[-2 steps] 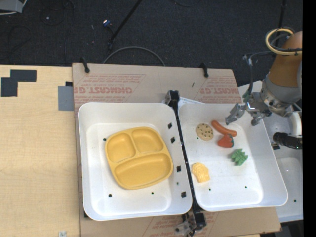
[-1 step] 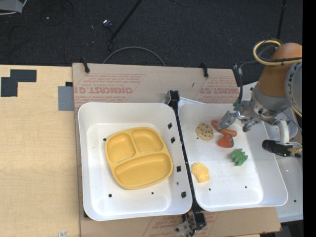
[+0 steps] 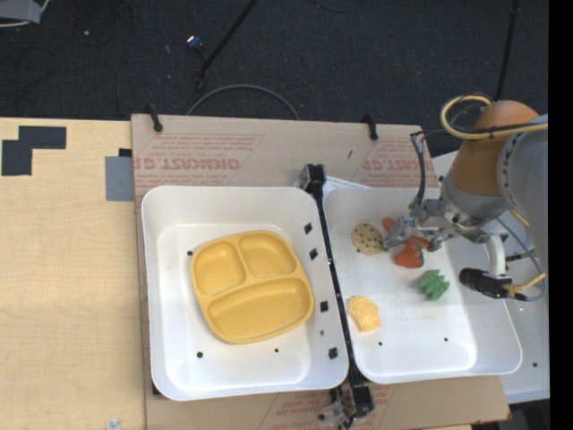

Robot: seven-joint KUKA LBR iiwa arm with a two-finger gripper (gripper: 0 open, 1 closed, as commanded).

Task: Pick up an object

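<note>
My jaws (image 3: 405, 238) down in right bin (image 3: 483, 352), over red object (image 3: 410, 257), cookie (image 3: 366, 237) beside. Can't tell if they're open or gripping anything.

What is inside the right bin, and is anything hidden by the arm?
The right bin holds a cookie, a yellow piece, a green piece and a red piece at the pincer. The arm covers the far right corner.

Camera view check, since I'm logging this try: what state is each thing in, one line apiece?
Tool: low in the right bin, at the red toy.
Red toy: on the bin floor beside the tool.
Cookie: lying flat.
Green toy: lying apart.
Yellow toy: lying near the divider.
Yellow divided plate: upright, in the left bin.
</note>
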